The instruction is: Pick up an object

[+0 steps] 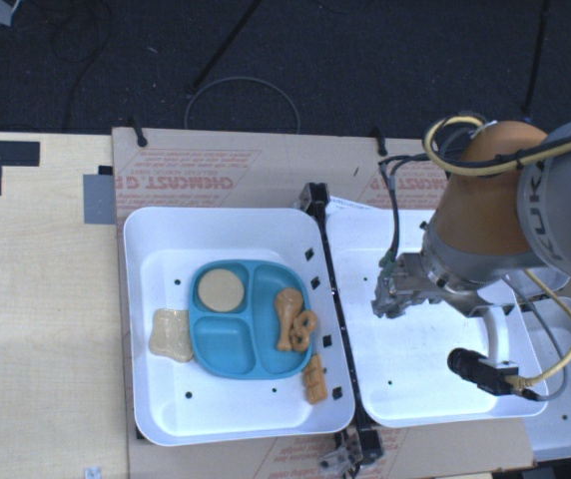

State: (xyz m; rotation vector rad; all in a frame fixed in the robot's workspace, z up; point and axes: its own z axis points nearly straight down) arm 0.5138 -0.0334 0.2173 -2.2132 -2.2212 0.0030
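My gripper (387, 302) hangs low over the left half of the right bin (405, 382), pointing down at the white floor, with nothing seen beneath it. The left bin (146, 233) holds a blue divided plate (231, 349). A round tan biscuit (220, 289) lies in the plate's upper-left section. A twisted brown pretzel-like piece (293, 319) sits in its right section. A pale bread-like slab (171, 335) rests against the plate's left edge. A small orange-brown chunk (314, 379) lies off the plate's lower-right corner, near the divider.
A black divider rail (330, 297) runs between the two bins. The bins sit on a cardboard sheet (216, 173) with a wooden bench top (36, 297) to the left. The arm's orange and grey body (495, 208) overhangs the right bin's far right side.
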